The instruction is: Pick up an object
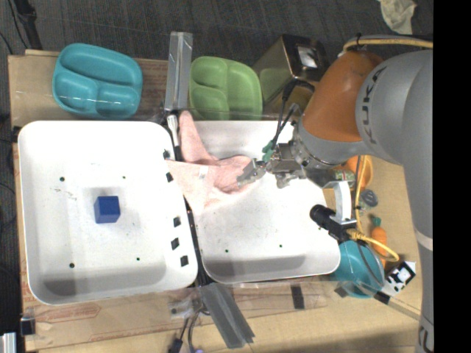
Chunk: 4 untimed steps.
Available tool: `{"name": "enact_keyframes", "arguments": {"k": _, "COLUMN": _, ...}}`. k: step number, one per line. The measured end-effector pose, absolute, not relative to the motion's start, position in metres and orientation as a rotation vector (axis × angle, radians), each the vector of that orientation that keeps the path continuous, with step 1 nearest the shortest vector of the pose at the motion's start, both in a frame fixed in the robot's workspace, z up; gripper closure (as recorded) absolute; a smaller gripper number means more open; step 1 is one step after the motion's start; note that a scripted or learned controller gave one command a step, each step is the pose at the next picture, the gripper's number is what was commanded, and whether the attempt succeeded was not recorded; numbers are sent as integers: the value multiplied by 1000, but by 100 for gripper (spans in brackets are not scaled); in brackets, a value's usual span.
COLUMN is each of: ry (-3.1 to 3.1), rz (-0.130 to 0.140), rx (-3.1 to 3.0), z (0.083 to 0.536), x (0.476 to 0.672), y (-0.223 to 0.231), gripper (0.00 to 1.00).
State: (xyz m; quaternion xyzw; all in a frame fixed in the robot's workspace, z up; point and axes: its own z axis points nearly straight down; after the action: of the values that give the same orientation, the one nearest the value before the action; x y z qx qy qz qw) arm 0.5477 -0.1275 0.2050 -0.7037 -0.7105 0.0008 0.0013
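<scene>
Reaching in from the right side, the grey arm (390,109) with its orange band (342,101) hangs over the right bin (272,259). Its hand (254,169) is low at the upper middle of this bin, and the fingertips are on the pink cloth (210,171). A fold of the cloth seems to be pinched between the fingers, so the hand looks clenched on the cloth, but the fingers are small and dark and the grip is not fully sure.

The pink cloth lies to the left of the hand. It spreads from the upper left corner of the right bin down toward the fingers, and one part hangs over the wall between the two bins.

A small blue cube (107,209) lies in the left bin (44,271), well apart from the hand. Behind the bins, on the surface (88,311), stand a turquoise tray (97,79) and a green tray (224,87). Near the lower right corner of the right bin lie a turquoise thing (358,269) and some orange pieces (377,235).
</scene>
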Motion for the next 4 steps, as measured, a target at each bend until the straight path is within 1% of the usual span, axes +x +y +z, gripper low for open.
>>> {"name": "enact_keyframes", "arguments": {"k": 1, "ry": -2455, "rz": 2, "rx": -1958, "z": 116, "x": 607, "y": -126, "gripper": 0}}
{"name": "enact_keyframes", "arguments": {"k": 2, "ry": -2527, "rz": 2, "rx": -1863, "z": 93, "x": 619, "y": -96, "gripper": 0}}
{"name": "enact_keyframes", "arguments": {"k": 3, "ry": -2522, "rz": 2, "rx": -1871, "z": 92, "x": 602, "y": -102, "gripper": 0}}
{"name": "enact_keyframes", "arguments": {"k": 4, "ry": -2611, "rz": 1, "rx": -1747, "z": 92, "x": 580, "y": -98, "gripper": 0}}
